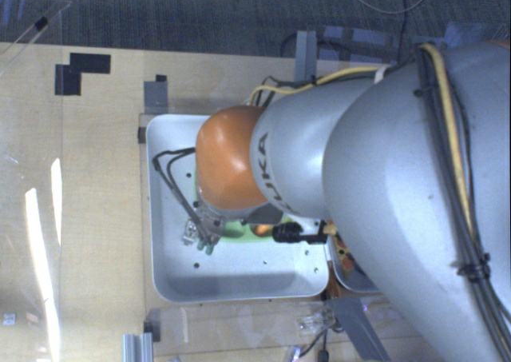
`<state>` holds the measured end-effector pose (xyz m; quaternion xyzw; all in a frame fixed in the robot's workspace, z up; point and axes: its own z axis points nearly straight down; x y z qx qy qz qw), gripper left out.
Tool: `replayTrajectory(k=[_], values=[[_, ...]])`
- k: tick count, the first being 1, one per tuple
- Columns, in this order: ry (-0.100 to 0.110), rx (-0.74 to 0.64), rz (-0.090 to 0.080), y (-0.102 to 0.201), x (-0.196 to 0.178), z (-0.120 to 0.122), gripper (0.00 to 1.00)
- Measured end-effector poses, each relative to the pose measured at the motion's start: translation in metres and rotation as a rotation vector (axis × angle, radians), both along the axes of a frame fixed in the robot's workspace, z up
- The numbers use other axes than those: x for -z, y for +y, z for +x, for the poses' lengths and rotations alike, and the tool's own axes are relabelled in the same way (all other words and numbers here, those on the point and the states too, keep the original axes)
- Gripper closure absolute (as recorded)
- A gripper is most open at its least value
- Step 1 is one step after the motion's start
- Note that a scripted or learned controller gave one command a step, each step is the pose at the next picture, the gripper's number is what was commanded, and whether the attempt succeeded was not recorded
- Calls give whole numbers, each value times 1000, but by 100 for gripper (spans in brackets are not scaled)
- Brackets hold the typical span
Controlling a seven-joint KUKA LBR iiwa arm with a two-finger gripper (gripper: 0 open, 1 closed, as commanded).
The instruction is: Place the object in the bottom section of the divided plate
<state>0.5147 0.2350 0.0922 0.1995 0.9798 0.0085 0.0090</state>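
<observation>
My grey arm with its orange band (227,159) reaches in from the right and covers most of the left white bin (172,276). Below the band, the gripper (201,240) hangs over the bin's left part, close to the floor. A sliver of the green divided plate (235,229) shows just right of the gripper, under the wrist. A small orange object (261,230) lies on the plate beside a black fitting of the arm. Most of the plate is hidden by the arm.
The right bin (345,272) shows as a small corner under the arm, with something orange-brown inside. Black cables (172,173) loop from the wrist over the left bin's left side. Wooden bench surrounds the bins; metal brackets stand at the bin corners.
</observation>
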Motion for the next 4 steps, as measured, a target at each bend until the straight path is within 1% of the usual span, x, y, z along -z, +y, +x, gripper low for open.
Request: replayTrajectory(k=[1,2,3,4], values=[[27,48,3,-32,-23,9,100],[15,262,-6,-34,-136,82,100],[13,-223,-13,-53,-37,2,100],[9,-44,-13,-244,-196,22,100]])
